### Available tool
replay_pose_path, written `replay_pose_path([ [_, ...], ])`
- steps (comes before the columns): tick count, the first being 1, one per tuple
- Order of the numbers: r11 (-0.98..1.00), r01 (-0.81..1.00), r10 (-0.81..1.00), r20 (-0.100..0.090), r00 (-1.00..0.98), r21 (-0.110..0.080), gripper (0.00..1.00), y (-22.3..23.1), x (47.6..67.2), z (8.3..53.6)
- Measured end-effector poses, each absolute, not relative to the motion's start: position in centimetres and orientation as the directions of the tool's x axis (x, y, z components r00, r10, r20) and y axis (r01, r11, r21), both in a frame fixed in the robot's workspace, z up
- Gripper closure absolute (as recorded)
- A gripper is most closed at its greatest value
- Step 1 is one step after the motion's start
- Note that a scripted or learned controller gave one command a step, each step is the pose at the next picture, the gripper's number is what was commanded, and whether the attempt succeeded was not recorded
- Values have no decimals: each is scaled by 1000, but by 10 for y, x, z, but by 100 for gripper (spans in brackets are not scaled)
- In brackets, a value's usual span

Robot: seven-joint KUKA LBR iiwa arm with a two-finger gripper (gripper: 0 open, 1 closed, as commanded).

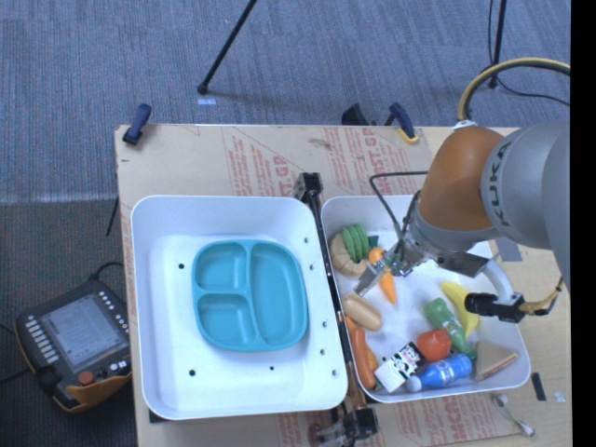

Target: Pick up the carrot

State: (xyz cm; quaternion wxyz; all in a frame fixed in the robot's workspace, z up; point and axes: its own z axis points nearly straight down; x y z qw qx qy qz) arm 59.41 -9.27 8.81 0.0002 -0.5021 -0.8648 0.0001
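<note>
Nearest the camera, the right-hand bin [518, 372] is crowded along its front wall: a blue bottle [445, 372], a red tomato [433, 345], a slice of bread [494, 361], a small black-and-white carton [399, 365] and an orange sausage-like piece [362, 356] lying against the left wall. A bun [362, 312] sits just behind these, leaving little bare floor. The left-hand bin [158, 250] holds a teal divided plate [250, 294] with open white floor around it. Further back, the grey arm [521, 189] reaches in from the right over the surface [233, 161], its orange band tilted down toward the bin's middle. The pincer [382, 273] sits low over the carrot [386, 280], which lies in the right bin's back half beside green sliced vegetables [355, 241]. Its fingers stand slightly apart, flanking the carrot's upper end; whether they grip it cannot be told.
</note>
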Motion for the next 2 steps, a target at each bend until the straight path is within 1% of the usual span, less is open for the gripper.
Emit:
replay_pose_path([
  [2,496,868,868,0,-496,0,0,-93,594,88],
])
